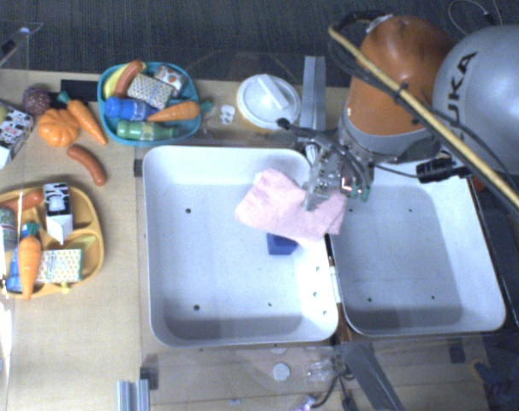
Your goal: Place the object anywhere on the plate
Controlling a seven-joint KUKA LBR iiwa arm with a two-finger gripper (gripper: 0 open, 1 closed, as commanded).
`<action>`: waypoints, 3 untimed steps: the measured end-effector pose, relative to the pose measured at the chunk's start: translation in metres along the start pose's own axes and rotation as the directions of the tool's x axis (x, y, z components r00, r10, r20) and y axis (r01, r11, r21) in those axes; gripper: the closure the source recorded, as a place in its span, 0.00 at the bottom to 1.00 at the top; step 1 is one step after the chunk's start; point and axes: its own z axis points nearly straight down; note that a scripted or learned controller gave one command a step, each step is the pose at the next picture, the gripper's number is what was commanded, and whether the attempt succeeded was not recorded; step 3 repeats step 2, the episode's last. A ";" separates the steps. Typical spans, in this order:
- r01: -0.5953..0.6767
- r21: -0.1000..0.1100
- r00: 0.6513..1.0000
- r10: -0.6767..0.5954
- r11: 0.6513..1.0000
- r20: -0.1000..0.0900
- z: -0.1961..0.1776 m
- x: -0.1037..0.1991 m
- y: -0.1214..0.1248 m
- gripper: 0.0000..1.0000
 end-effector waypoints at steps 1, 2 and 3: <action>0.240 0.000 0.971 -0.240 0.971 0.001 -0.001 0.031 0.040 1.00; 0.240 -0.001 0.971 -0.240 0.971 0.002 -0.002 0.031 0.040 0.00; 0.240 -0.001 0.971 -0.240 0.971 0.002 -0.002 0.031 0.040 0.00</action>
